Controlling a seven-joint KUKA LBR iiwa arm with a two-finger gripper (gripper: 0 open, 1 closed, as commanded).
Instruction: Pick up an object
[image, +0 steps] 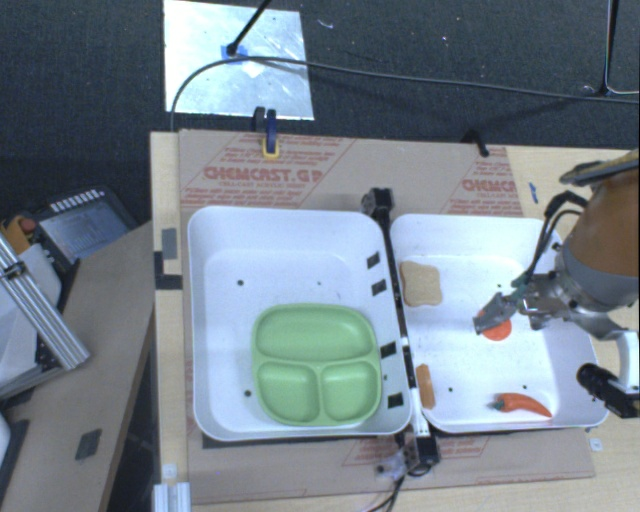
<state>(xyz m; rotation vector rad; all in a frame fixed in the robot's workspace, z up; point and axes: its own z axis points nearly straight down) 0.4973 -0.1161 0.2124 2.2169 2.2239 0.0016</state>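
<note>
The right bin (470, 235) holds a tan slice of bread (421, 283) near its left wall. A small red round object (499, 331) lies near the middle, an orange carrot-like piece (522, 404) sits at the front right, and a small orange sausage shape (425, 385) rests by the front left wall. My gripper (493, 317) reaches in from the right and sits right over the red object, covering its upper edge. Whether it touches the object is unclear.
The left bin (230, 240) holds a green divided plate (316, 362) at its front. A black divider with clips (388, 290) runs between the bins. The grey arm with its orange band (605, 245) hangs over the right bin's right side.
</note>
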